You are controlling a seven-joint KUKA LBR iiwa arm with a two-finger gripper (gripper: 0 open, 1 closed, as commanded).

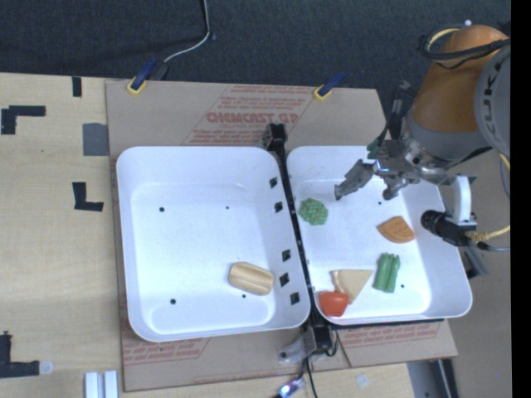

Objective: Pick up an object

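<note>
Camera view. The two-finger hand (365, 182) hung empty with fingers spread wide above the shallow white right bin (431, 305), just beyond the bumpy green broccoli-like piece (314, 212), probably its nearest target. That bin held five objects: the green piece, one orange wedge (397, 230), one green ridged stick (387, 273), one pale triangular slice (352, 282), one red lump (333, 303). The left white bin (166, 164) held one tan bread roll (250, 278).

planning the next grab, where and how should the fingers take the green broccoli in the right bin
Judging from the view, grip the broccoli across its rounded head, coming straight down from above. It sits by itself on the right bin floor, apart from the other pieces, but close to the divider wall on its left, so closing the fingers along the wall's direction looks safer than across it.
</note>
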